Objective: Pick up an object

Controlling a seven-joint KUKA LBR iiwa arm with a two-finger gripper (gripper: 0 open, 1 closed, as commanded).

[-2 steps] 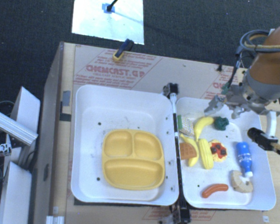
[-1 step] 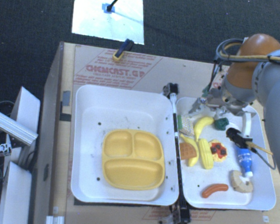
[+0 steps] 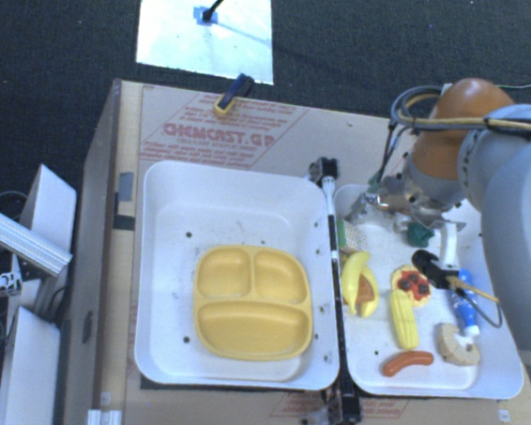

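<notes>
Gripper (image 3: 421, 234) low in right bin (image 3: 503, 373), fingers hidden under wrist; grip state unreadable. Bins on cardboard-topped bench (image 3: 218, 122), dark carpet (image 3: 57, 43) around.

Claw (image 3: 414, 221) tips and right bin's (image 3: 493, 377) far corner behind the arm (image 3: 514, 176)

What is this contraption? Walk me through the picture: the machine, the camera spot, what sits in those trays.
One camera looks down at a slant on a bench. The grey machine with the orange band is a robot arm reaching in from the right; its pincer hangs over the right bin, and I cannot tell if it grips anything. That bin holds toy food: a banana, a corn cob, a sausage, a bitten biscuit-like piece and a few small items. The left bin holds a yellow divided plate.
</notes>
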